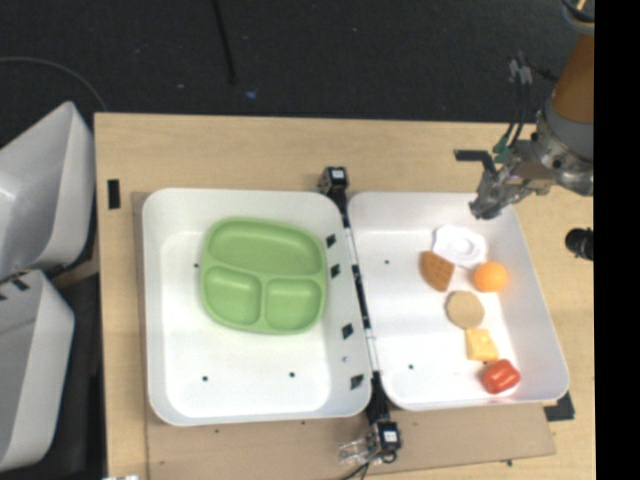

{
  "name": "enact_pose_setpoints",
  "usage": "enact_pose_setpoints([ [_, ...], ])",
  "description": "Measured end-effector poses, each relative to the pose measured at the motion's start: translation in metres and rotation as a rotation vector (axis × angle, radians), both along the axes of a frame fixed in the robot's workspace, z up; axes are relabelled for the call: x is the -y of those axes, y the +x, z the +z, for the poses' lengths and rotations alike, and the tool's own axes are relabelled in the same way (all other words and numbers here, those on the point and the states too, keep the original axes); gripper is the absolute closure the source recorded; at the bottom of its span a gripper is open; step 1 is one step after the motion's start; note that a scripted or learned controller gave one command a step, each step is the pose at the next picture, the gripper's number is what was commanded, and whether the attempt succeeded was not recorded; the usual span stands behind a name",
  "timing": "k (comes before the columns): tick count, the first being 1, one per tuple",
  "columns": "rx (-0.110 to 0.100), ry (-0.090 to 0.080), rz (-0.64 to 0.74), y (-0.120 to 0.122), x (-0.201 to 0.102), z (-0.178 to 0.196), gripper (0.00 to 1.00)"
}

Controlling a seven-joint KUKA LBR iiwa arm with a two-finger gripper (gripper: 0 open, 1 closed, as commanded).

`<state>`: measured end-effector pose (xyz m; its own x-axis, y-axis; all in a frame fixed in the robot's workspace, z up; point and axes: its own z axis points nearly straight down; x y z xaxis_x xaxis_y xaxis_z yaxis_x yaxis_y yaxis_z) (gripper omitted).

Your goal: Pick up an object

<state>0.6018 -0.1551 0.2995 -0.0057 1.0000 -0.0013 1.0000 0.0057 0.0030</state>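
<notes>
The right bin (400, 258) holds several small food items: a white cup-like piece (459, 243), an orange ball (490, 277), a brown wedge (436, 270), a tan round disc (464, 310), a yellow block (481, 345) and a red piece (500, 376). My gripper (487, 203) hangs over the bin's far right corner, just above and right of the white piece, with nothing visible between its fingers.
The left bin (170, 368) holds a green divided plate (264, 274). A black hinge strip (352, 298) runs between the bins. White objects (40, 198) stand off the bench at the left. The arm (570, 98) comes in from the upper right.
</notes>
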Motion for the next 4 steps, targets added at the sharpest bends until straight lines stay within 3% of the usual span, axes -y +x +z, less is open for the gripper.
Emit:
enact_pose_setpoints([
  [1, 0.001, 0.001, 0.001, 0.017, -0.056, -0.006, 1.00],
  [2, -0.003, 0.001, -0.001, 0.024, -0.098, -0.021, 1.00],
  [3, -0.004, 0.002, 0.001, 0.020, -0.152, -0.031, 1.00],
  [4, -0.002, 0.002, 0.001, 0.030, -0.211, -0.044, 1.00],
])
